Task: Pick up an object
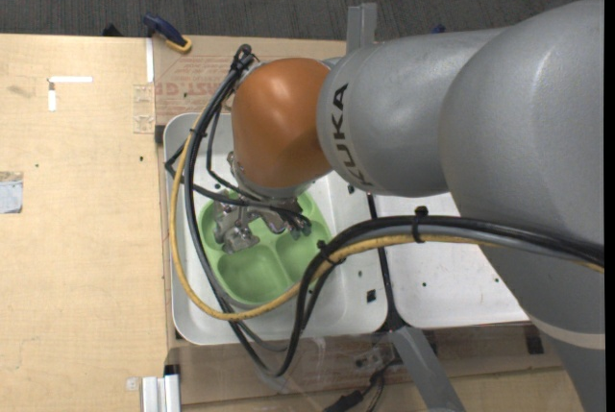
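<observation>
I see the gripper (252, 226) low in the left bin (188, 304), right over a green divided dish (252, 271) near the bin's middle. Open or closed, I cannot tell; wrist & cables (207, 151) hide it. Right bin (452, 276) is beside.

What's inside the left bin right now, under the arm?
A green divided dish lies in the left bin, with the gripper low over it. The orange band and wrist cover the dish's far part and that end of the bin.
</observation>
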### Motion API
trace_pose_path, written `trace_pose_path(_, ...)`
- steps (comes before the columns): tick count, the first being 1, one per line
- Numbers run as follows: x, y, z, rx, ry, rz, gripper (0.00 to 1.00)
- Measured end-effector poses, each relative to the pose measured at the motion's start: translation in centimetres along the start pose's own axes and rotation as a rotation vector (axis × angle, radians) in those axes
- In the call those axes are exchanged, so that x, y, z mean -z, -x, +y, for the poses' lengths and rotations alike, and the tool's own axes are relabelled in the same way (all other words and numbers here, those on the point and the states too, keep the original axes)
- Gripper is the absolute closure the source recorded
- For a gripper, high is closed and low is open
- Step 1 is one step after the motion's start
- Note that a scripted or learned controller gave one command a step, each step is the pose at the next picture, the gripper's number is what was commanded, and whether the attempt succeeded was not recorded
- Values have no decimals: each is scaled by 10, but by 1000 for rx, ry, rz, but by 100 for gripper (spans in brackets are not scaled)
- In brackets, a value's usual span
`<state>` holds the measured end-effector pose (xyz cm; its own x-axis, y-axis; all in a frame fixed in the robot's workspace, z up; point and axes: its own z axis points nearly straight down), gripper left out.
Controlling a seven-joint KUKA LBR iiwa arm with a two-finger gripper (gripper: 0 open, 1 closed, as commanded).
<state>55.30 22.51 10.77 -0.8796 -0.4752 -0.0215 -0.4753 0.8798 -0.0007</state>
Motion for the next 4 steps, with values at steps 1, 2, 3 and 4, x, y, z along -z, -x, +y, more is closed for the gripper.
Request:
trace_pose_path(1, -5, -77, -20, -291, 3, -5, 100)
trace_pose_path(2, 22, -103, -82, 167, 2, 18, 100)
trace_pose_path(3, 87, -120, -88, 592, 7, 17, 100)
trace_pose_path(4, -14, -54, -100, 894, 10, 15, 100)
